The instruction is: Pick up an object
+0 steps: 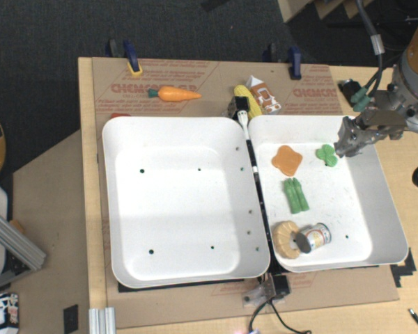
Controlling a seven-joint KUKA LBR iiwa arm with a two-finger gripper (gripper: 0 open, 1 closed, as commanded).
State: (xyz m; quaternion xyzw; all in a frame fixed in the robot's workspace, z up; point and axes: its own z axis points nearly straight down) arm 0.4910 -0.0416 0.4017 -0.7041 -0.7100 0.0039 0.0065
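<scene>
Gripper (348, 145) at the far right edge of the right bin (376, 207), low over its rim. Fingers dark, blurred together against the arm body; open or closed cannot be told. Nothing visibly held between them. Arm (404, 96) cut off by the right and upper frame edges, so wrist and band mostly out of view.

Just left of the gripper, a small green lobed object (326, 154) on the bin floor, very close to the fingertips; contact cannot be confirmed. Farther left, an orange flat piece (287, 160). Nearer, between these and the near wall, a green elongated item (295, 195), apparently two strips side by side. At the near end, a tan round object (287, 238) touching a small can (315, 236) lying on its side; label unreadable, dark patch between them hard to identify.

Left bin (174, 200) alongside, edges meeting at the centre.

Beyond the bins, on the board (90, 152): a toy carrot (175, 94), a yellow item (245, 96) partly hidden by a dark object, and a brown-and-white packet (265, 97). Two clamps (132, 58) at the far edge.
</scene>
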